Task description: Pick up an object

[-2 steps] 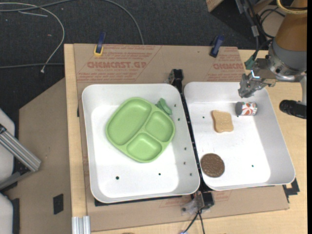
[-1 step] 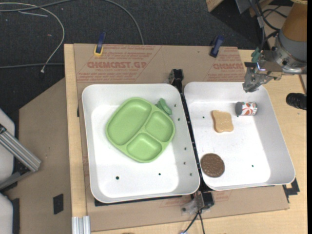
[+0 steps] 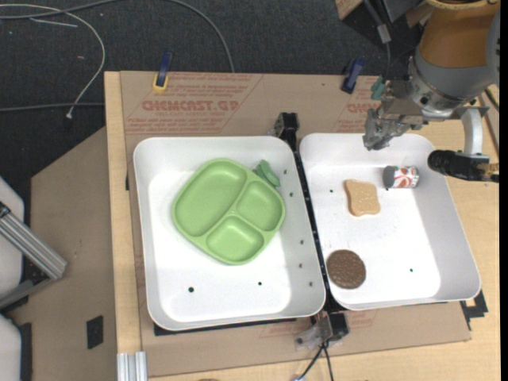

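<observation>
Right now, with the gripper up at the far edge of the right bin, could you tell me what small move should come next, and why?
Probably a short shift toward the near side, over the can. The gripper hangs above the right bin at its far rim with nothing under it, and the can lies closest; the toast and brown cookie sit farther off.

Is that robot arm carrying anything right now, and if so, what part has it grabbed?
Nothing is held. The end effector hangs over the far edge of the right bin, with nothing between its fingers. The toast, can and cookie lie in the bin.
</observation>
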`<action>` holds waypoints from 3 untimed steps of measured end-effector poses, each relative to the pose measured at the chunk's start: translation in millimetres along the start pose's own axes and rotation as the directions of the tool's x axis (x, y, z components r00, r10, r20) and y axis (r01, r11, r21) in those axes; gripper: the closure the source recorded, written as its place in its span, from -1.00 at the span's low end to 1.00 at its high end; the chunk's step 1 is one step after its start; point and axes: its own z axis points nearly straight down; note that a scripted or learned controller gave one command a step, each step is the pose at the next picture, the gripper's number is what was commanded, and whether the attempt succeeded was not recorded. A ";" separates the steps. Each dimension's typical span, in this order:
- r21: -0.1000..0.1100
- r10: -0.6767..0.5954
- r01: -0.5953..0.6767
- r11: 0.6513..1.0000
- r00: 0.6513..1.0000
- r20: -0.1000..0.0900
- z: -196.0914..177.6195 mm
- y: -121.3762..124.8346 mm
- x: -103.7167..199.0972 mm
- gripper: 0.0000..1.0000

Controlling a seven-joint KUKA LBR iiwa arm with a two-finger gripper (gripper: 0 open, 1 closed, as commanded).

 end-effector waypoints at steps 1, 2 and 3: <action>0.003 0.000 0.000 1.000 1.000 0.000 25.8 0.1 50.0 1.00; -0.001 -0.001 0.001 1.000 1.000 0.000 36.1 11.8 108.7 1.00; -0.001 0.000 0.000 1.000 1.000 0.001 63.3 32.0 154.5 1.00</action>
